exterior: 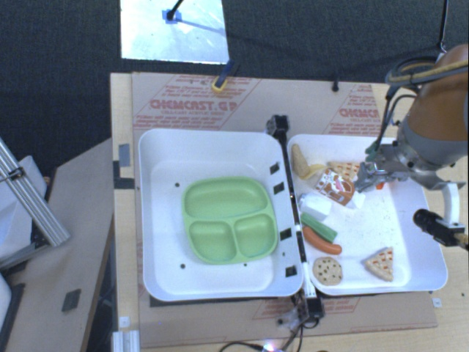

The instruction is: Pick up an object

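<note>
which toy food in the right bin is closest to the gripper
The red-and-white packet, just left of the gripper; the cookie and pizza slice lie at the bin's near edge.

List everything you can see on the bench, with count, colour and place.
Bins: 2, white, side by side on the bench.
Divided plate: 1, light green, middle of the left bin.
Banana: 1, yellow, right bin, far left corner.
Waffle piece: 1, tan, right bin, far side.
Packet: 1, red and white, beside the gripper.
Hot dog: 1, orange, right bin.
Cookie: 1, brown, near left corner.
Pizza slice: 1, tan, near side.
Gripper: 1, grey, over the right bin.
</note>
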Available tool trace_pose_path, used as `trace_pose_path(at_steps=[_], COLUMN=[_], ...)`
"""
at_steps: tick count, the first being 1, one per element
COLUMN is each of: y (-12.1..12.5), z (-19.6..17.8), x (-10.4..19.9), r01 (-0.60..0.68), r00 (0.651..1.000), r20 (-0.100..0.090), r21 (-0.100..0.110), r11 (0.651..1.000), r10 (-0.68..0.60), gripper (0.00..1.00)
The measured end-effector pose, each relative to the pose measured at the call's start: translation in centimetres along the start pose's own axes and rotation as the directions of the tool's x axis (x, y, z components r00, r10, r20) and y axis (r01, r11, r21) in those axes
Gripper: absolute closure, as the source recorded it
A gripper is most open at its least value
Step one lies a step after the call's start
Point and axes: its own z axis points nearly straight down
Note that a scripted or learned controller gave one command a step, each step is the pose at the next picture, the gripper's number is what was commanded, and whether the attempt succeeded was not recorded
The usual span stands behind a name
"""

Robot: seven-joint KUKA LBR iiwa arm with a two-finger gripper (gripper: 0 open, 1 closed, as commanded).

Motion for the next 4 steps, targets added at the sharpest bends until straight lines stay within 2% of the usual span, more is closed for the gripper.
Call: trace_pose_path(at_steps=[1, 2, 3, 4], y=[3.3, 2.0, 2.3, 2.7], z=[0.8, 2.2, 2.0, 2.1], x=[3.2, 2.8, 3.6, 3.1], r01=[-0.001, -0.010, -0.006, -0.008], r00=[1.000, 1.000, 1.000, 1.000], r20=[0.001, 0.002, 0.001, 0.002], r21=[0.001, 0.004, 0.002, 0.003], r11=[1.000, 1.000, 1.000, 1.000], r10=[0.001, 0.010, 0.006, 0.008], gripper=[1.00, 1.00, 1.00, 1.00])
